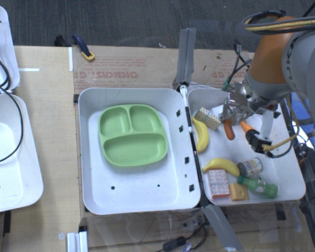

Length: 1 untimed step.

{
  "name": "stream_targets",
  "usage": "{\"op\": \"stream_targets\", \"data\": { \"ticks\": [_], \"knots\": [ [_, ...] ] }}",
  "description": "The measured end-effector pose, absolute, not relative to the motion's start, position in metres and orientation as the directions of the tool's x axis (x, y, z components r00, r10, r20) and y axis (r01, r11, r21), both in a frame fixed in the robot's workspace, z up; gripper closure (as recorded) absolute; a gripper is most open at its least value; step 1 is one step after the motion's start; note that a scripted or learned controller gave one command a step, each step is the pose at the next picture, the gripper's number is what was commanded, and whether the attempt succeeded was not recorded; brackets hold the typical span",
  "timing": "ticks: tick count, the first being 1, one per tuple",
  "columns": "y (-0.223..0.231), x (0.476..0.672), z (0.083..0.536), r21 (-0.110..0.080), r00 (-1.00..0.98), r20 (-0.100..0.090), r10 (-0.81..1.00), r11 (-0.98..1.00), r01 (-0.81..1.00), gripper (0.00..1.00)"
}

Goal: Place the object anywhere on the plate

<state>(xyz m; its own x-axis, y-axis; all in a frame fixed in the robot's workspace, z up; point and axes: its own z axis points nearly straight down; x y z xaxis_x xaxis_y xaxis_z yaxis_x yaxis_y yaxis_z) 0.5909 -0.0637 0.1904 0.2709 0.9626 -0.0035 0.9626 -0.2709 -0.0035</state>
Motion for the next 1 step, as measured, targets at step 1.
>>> {"op": "stream_targets", "data": {
  "ticks": [1],
  "knots": [
    [0.0195,0.5944,0.1988,-0.003,0.25,-0.002,0.968,-0.25,0.968,1.0]
  ]
}}
